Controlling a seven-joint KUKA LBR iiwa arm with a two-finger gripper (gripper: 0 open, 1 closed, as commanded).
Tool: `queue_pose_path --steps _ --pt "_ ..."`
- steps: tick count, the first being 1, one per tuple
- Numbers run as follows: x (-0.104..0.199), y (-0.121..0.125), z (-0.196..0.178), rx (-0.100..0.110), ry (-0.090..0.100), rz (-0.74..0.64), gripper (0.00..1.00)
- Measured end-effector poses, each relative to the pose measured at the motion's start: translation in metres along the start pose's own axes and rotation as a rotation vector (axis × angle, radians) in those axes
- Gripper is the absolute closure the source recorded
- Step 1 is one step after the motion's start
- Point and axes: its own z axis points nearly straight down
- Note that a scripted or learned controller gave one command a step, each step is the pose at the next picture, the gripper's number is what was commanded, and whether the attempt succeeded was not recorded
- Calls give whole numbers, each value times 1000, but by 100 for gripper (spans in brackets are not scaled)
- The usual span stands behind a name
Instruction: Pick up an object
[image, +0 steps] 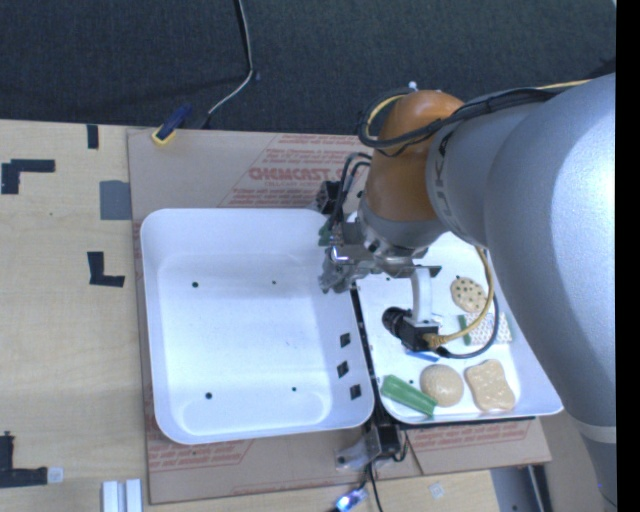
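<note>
Camera view: the green stick (408, 393), round bun (441, 384) and toast (490, 385) lie together, down and right of the claw (345, 262). I cannot tell if the claw is wide or narrow. It hangs by the bin wall (332, 335) and might bump it.

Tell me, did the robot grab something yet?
Nothing looks done yet. In hand: the gripper hangs above the edge between the two bins, with no object seen in it. Left: the green piece, round bun and tan slice lie in the right bin, waiting to be picked.
</note>
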Motion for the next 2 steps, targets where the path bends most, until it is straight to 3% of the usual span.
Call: queue_pose_path --steps 1,2 --pt "-65 -51 -5 -2 1 5 100" --pt "21 -31 -105 -18 7 -13 100"
